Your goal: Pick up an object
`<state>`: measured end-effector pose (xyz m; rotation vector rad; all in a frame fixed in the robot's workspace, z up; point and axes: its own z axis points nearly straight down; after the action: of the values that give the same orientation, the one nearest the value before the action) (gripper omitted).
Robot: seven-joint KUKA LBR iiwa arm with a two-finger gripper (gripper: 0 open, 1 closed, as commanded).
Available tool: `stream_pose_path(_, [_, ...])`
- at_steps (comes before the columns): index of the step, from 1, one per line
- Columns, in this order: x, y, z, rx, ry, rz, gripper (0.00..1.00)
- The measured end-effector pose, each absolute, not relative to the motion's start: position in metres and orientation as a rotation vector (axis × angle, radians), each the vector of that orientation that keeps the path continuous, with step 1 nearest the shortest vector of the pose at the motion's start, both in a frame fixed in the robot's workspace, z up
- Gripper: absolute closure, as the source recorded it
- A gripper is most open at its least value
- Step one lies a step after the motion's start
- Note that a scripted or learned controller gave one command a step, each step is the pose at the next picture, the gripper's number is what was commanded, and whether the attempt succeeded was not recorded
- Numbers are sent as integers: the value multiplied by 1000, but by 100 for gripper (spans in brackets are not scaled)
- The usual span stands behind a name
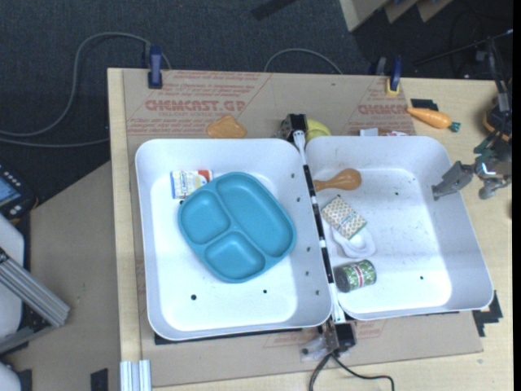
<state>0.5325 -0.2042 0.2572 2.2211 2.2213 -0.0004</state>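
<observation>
Dark carpet surrounds a pale wooden bench [122, 218] that carries two shallow white plastic bins side by side. At the right edge of the camera view the grey two-finger gripper [460, 179] hangs over the right rim of the right-hand bin [407, 243]; nothing is seen between its fingers, and how far apart they stand I cannot tell at this size.

No object is named, so the likeliest candidates are those in the right-hand bin, all crowded against its left wall, well apart from the gripper and across bare bin floor to its left. A tan wooden spoon-like piece [338, 180] lies with its long axis roughly left to right, nearest the far wall. Below it sits a small patterned packet [342, 216], touching a crumpled white item [358, 241]. Nearest the camera a dark green can [356, 274] lies on its side, its long axis also roughly left to right.

In the left-hand bin [163, 283] rest a blue three-compartment plastic plate [236, 226] and, just beyond its far-left edge, a small white carton [189, 181]; both are farther still from the gripper.
</observation>
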Motion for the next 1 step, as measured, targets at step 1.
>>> stream_pose_path(1, [549, -137, 99, 2213, 2213, 10, 0])
